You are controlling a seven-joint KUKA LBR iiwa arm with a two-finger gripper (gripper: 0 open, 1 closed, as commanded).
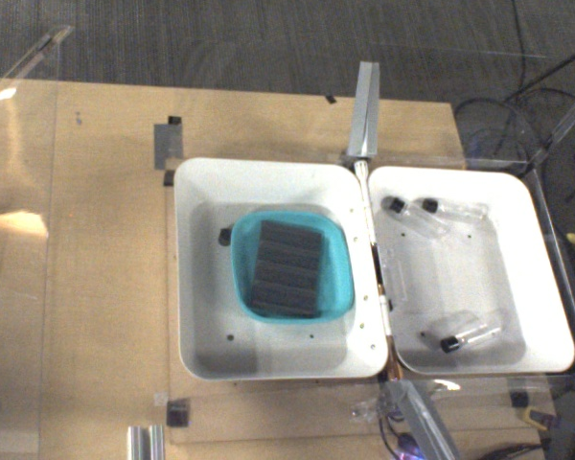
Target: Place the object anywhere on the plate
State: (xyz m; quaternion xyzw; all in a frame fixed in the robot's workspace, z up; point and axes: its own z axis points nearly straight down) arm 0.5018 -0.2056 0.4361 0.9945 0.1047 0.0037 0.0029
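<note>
1. Two shallow white bins sit side by side on a wooden bench (96,286); the left bin (196,343) and the right bin (546,343) touch along their inner edges.
2. A turquoise plate (337,266) lies in the middle of the left bin.
3. A dark grey ribbed block (286,270), the task's object, rests flat on the plate, well within its rim, its ridges running across it.
4. A small dark item (225,238) lies on the bin floor just beside the plate's left edge; it is too small to identify.
5. The right bin holds three clear vials with black caps: two near the top left (407,215) (450,209) and one near the bottom (468,334).
6. No brand, label or writing is readable on any of these things.
7. A grey metal bar (364,113) stands behind the seam between the bins.
</note>
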